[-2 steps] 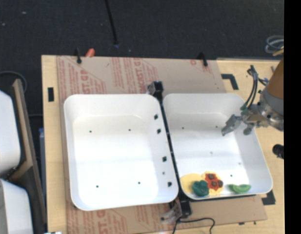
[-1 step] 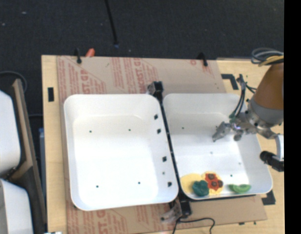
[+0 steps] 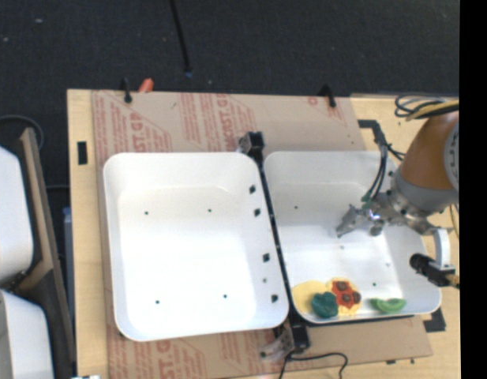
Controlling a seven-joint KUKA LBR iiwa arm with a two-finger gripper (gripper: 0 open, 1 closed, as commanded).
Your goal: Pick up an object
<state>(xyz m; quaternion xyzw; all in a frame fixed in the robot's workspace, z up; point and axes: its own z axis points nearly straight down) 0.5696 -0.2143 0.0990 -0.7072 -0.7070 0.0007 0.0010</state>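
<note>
Bins, two of them, sit side by side on the surface (image 3: 188,121), which is laid with a brown printed board: the left bin (image 3: 117,180) and the right bin (image 3: 306,168), their inner walls meeting along a dark seam that runs from the far clip down toward the near edge. The left bin's floor lies open from wall to wall. In the right bin the far and middle floor is likewise bare, and the objects crowd into the near strip against the front wall. I count four things there: a yellow piece (image 3: 306,296) at the near left corner, a teal object (image 3: 324,306) lying on it, an orange and red toy (image 3: 345,293) just beside that, and a green object (image 3: 389,304) a little apart toward the near right corner, close to the rim. One arm (image 3: 428,160) comes in over the right bin's right wall, its orange band above the wrist, and the hand (image 3: 355,221) sits over the bin's middle floor, well apart from the cluster and away from the walls. Its fingers appear spread, with nothing visible between them. Black mounts stand at the bins' far and near joints.
</note>
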